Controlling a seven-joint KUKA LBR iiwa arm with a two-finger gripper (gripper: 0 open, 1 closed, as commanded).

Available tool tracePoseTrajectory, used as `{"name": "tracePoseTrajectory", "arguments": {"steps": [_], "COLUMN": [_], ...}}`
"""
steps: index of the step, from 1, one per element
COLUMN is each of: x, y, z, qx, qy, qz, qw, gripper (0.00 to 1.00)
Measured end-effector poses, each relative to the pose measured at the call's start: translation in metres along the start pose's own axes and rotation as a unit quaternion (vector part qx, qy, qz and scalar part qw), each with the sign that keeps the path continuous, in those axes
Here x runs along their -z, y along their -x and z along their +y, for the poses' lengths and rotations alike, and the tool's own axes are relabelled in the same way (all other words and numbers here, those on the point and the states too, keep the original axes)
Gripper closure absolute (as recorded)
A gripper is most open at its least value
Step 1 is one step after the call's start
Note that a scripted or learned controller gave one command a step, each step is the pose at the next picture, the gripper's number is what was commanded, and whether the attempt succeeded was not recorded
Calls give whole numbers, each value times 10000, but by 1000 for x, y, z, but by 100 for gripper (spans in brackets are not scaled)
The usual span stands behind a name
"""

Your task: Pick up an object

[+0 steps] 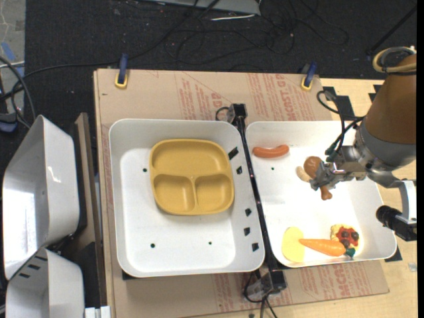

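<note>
Item: small brown toy (312,166), rounded, with a paler bit at its left; sits in the right bin (278,240), in that bin's upper middle, touching or just beside the claw. Likely the target of the pick.

Claw (325,177): low in the right bin, immediately right of the brown toy. Its dark parts run together with the toy's edge; whether it is wide, narrow or closed on anything cannot be told.

Sausage (271,152): orange-red, lying flat, up and left of the brown toy, near the divider between the bins.

Carrot (322,246): orange, lying across a yellow disc (291,244), well below the brown toy at the right bin's near edge.

Small red-and-green piece (346,236): just right of the carrot.

Left bin (132,244): holds a yellow sectioned tray (192,176), well left of the brown toy.

Tabletop (199,91): brown board under both bins.

Step, judged: grasp phase at the brown toy. Next move calls for a firm close on it, then a straight lift clear of the bin floor.
</note>
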State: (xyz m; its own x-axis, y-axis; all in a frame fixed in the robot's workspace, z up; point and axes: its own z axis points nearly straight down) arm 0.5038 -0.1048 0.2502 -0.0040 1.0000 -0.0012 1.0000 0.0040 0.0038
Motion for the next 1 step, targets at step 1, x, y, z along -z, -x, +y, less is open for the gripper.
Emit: {"name": "tracePoseTrajectory", "arguments": {"steps": [1], "x": [-2], "y": [-51], "z": [-13], "qx": [18], "qy": [-27], "qz": [16], "qw": [10000], "gripper": [100]}}
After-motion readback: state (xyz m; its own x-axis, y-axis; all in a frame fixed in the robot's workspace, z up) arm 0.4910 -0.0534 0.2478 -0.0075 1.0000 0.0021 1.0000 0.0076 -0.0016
